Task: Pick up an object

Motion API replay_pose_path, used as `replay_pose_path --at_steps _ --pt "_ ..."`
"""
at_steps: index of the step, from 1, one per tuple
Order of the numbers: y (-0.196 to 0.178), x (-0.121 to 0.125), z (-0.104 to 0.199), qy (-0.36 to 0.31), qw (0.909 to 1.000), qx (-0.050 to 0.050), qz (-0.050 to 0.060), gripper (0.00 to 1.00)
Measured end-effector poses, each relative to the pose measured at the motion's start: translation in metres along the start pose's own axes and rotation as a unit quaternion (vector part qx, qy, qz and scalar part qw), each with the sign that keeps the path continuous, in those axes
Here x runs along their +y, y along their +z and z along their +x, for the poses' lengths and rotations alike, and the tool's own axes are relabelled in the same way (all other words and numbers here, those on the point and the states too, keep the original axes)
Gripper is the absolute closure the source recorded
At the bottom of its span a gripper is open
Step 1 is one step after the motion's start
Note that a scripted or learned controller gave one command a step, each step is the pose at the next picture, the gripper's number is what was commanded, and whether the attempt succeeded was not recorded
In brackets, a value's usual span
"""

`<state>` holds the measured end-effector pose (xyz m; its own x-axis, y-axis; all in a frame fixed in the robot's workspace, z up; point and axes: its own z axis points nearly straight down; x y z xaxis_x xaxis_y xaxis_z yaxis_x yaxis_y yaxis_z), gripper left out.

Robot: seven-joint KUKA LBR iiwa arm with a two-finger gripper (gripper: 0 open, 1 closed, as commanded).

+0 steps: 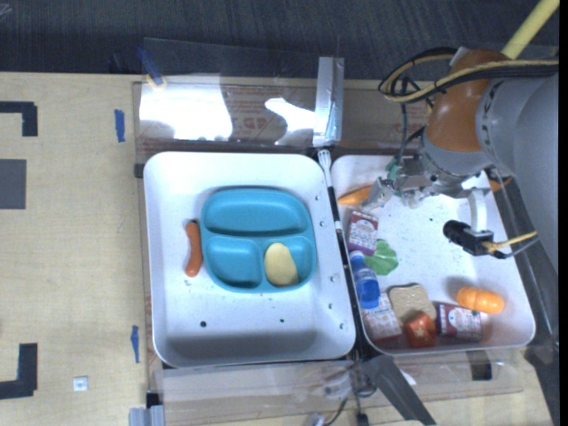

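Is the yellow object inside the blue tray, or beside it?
Inside. The yellow object lies in the lower right compartment of the blue tray, within its rim.

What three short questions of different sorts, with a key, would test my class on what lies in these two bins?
1. True or false: the yellow item lies in a compartment of the blue tray.
2. Which bin holds the slice of bread? A) left bin B) right bin
3. Fill in: the orange sausage lies in the left bin, just ____ the blue tray.

Key: 1 true; 2 B, the right bin; 3 outside, beside it on the camera view's left.
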<state>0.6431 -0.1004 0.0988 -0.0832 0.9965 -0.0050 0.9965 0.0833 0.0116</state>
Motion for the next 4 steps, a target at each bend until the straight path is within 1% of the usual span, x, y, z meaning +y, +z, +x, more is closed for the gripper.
replay_pose_path --at_steps 1,2,3,4 --pt "0.011 -0.070 0.001 -0.051 0.9987 0.002 0.004 0.00" --pt "-0.002 -0.067 -0.001 -0.049 0.9988 0.001 0.000 1.00" --pt "-0.001 -0.068 -0.001 -0.049 0.9988 0.001 0.000 0.00" --pt "0.011 -0.035 0.004 -0.010 0.9999 0.002 0.004 0.00"
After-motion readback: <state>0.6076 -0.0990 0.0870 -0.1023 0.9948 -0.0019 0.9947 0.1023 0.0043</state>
